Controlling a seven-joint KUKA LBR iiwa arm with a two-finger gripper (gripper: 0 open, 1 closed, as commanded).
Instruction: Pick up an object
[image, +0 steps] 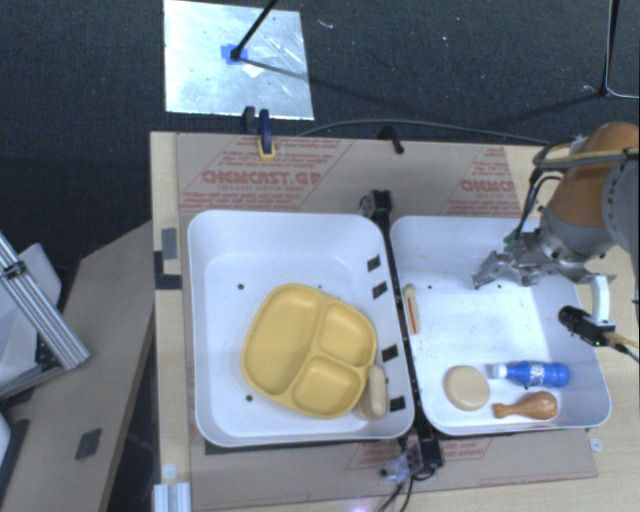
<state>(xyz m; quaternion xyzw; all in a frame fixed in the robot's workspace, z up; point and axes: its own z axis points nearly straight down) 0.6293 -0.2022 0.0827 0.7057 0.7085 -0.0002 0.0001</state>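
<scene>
My gripper (497, 271) hangs over the back of the right bin (450, 245), on the grey arm that comes in from the right. Along the bin's front edge lie a round tan disc (466, 387), a blue bottle (531, 374) on its side and a brown drumstick-shaped piece (525, 406). A thin orange stick (411, 308) rests against the bin's left wall. All of these lie apart from the gripper, closer to the front. In the left bin (230, 250) sits a yellow divided plate (309, 349), with a beige oblong piece (375, 390) at its right corner.
A black divider with clips (392, 300) runs between the two bins. A black cable fitting (587, 327) on the arm hangs over the right bin's right side. A metal rail (35, 305) stands off the bench at the left.
</scene>
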